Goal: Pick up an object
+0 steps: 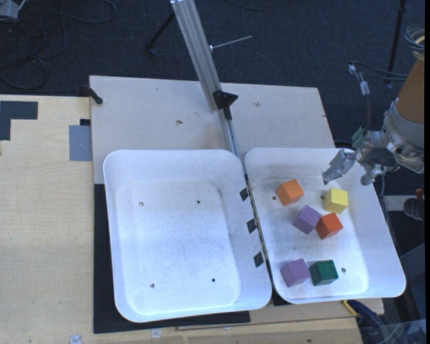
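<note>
- Nearest to us lies the front rim of the left bin (pixel 193 308), and we see nothing inside it but dark specks on its floor.
- Moving right, we find the right bin (pixel 387 278) touching it, with black clips along the shared edge.
- We count six blocks in the right bin: a purple cube (pixel 294 271) and a green cube (pixel 323 272) side by side near the front rim.
- Farther back we see an orange cube (pixel 289 191), a second purple cube (pixel 307 219) touching a red-orange cube (pixel 330 225), and a yellow cube (pixel 335 199) just behind those.
- We see the hand (pixel 351 167) above the bin's far right part, near the yellow cube, its fingers spread apart with nothing between them.
- Both bins rest on a pale worktop (pixel 150 110), with a slanted metal rail (pixel 201 56) behind.
</note>
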`<action>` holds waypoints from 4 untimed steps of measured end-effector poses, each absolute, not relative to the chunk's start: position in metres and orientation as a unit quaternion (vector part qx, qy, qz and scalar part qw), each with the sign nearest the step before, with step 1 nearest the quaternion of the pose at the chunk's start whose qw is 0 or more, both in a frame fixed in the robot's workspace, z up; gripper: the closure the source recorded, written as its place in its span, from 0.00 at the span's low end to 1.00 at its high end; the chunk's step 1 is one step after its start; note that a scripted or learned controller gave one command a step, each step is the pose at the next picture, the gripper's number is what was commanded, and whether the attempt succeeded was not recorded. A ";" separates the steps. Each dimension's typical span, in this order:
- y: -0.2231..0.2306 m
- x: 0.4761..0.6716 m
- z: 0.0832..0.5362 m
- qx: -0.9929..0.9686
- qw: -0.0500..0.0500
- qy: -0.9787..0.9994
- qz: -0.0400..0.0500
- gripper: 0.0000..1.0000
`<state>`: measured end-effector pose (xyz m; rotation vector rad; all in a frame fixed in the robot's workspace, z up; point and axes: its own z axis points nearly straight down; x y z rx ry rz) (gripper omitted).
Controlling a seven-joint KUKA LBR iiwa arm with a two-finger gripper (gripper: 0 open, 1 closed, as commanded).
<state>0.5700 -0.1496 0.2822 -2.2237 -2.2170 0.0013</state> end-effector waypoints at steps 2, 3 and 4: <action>-0.124 0.624 0.229 -0.706 -0.001 -0.708 -0.001 0.00; -0.123 0.650 0.088 -0.706 0.000 -0.709 0.001 0.00; -0.123 0.650 0.100 -0.705 0.000 -0.709 0.001 1.00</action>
